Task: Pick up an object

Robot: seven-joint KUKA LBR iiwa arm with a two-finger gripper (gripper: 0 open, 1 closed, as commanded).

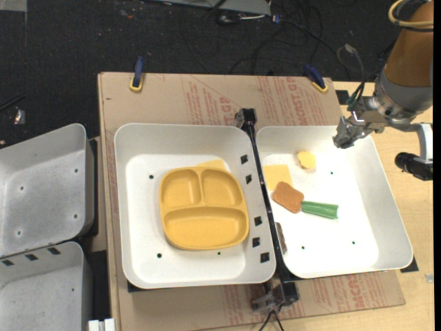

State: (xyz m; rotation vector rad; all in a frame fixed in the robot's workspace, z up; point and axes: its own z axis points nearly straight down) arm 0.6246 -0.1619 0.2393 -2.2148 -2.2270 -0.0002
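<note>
1. Your candidates lie in the right-hand shallow white bin (386, 205): a small pale-yellow rounded lump (306, 160) near the back, a flat yellow square slice (276, 175) by the divider, an orange-brown oval piece (287, 198) overlapping that slice's lower corner, and a green stick-shaped piece (319, 209) just beside the oval.

2. The gripper (344, 139) hangs over the back right part of that bin, apart from every piece; the yellow lump is the nearest. Nothing shows between its fingers. You cannot tell from this slanted look-down whether the jaws are spread or pressed together.

3. The grey arm with its orange band (409, 54) reaches in from the right, above the bin's far rim.

4. The left-hand white bin (131, 185) holds a yellow plastic tray with three compartments (204, 208), lying on a pale-yellow flat sheet (215, 165) whose corner peeks out behind it.

5. Judged from here, the pick is not yet begun. Watch these risks:
   - The rounded lump may roll or squirt aside if the fingers close off-centre.
   - The flat slice sits flush on the floor; fingers may slide over it.
   - The oval, slice and stick crowd together, so a descent there may nudge a neighbour or catch two.
   - A low approach may clip the rim.
</note>
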